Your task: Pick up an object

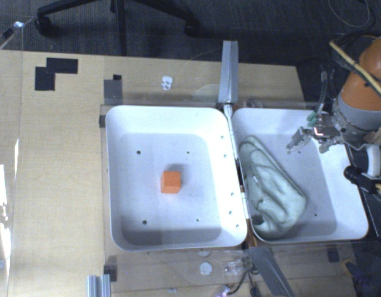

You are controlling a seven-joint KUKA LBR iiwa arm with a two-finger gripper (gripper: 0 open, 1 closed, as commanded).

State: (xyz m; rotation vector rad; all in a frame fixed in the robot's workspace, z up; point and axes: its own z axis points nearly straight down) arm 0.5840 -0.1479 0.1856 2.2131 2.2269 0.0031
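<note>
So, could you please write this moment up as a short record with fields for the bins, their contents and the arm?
left bin: holds one orange cube, near the middle of the floor
right bin: holds a crumpled grey-green cloth, lying along the left side, by the divider
arm: reaches in from the right, orange band visible
end effector: over the upper part of the right bin, above and right of the cloth, apart from it
held object: none seen
</note>
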